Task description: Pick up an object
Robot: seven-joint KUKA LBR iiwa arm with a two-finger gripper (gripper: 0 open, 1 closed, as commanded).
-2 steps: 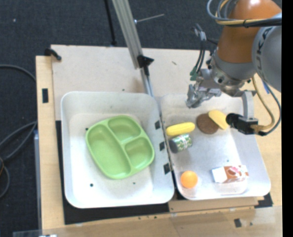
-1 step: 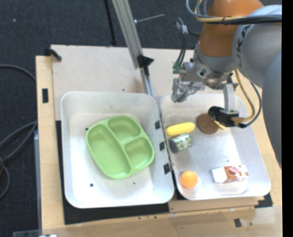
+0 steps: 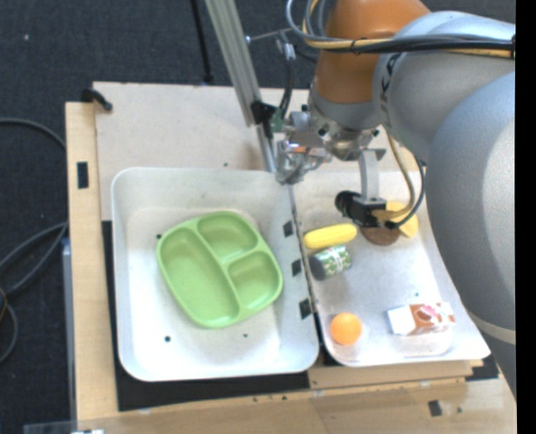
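Gripper (image 3: 291,163) hangs at the far end of the seam betw. the two bins, over the rim. Nothing seen in it, and I can't tell whether it's spread or closed. Nearest candidate is the banana (image 3: 330,236) in the right bin (image 3: 376,287). It lies toward the view's bottom and a bit right of the gripper, near but apart. Its long axis runs approx. left-right in view, right end tipped slightly up, so a grasp should prob. close across it, far side to near side. Green can (image 3: 331,262) sits just beside it on the near side, maybe touching, which crowds that side. Orange ball (image 3: 346,329) and white-red packet (image 3: 419,318) lie farther off. Green divided plate (image 3: 220,268) in left bin (image 3: 136,242) is flat, looks a poor pick.
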